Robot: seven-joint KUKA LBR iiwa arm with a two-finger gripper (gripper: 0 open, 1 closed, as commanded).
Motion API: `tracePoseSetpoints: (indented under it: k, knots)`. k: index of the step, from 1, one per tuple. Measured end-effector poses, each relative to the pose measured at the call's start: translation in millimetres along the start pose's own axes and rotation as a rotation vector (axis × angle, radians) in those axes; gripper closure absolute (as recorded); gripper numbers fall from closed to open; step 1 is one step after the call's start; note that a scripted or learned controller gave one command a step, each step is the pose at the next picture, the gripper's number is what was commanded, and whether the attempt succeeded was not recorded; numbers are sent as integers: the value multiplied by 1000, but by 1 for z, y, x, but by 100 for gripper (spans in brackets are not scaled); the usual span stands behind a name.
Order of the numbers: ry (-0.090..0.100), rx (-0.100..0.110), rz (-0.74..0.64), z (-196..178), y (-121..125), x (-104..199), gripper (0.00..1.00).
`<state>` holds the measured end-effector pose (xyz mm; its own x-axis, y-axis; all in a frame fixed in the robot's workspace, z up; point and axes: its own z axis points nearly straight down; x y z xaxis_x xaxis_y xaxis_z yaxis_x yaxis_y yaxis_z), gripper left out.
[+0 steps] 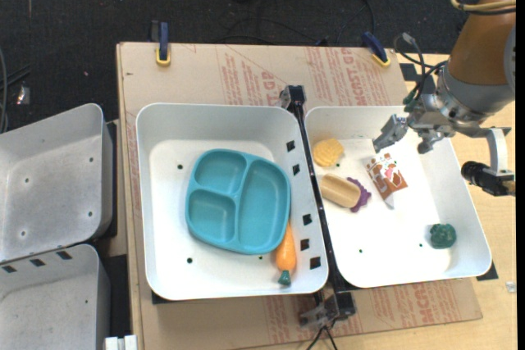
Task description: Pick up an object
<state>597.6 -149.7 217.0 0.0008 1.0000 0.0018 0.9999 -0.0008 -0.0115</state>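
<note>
Carrot [285,256] nearest; gripper [408,135] spread above packet [386,176], label perhaps unreadable.

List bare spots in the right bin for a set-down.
Right bin: bare floor along the front wall, between hot dog and green ball. Crowded at the back: yellow waffle, snack packet, gripper overhead.

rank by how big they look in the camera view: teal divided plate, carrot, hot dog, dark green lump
1. teal divided plate, by far the largest
2. and 3. carrot and hot dog look about alike; the carrot is partly under the plate's edge, so no ranking between them
4. dark green lump, the smallest
</note>
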Motion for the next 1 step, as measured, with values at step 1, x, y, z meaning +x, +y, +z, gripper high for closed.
tracePoseSetpoints:
  k: [1]
  knots:
    - [-2, -12, -2, -6, 3, 0, 0]
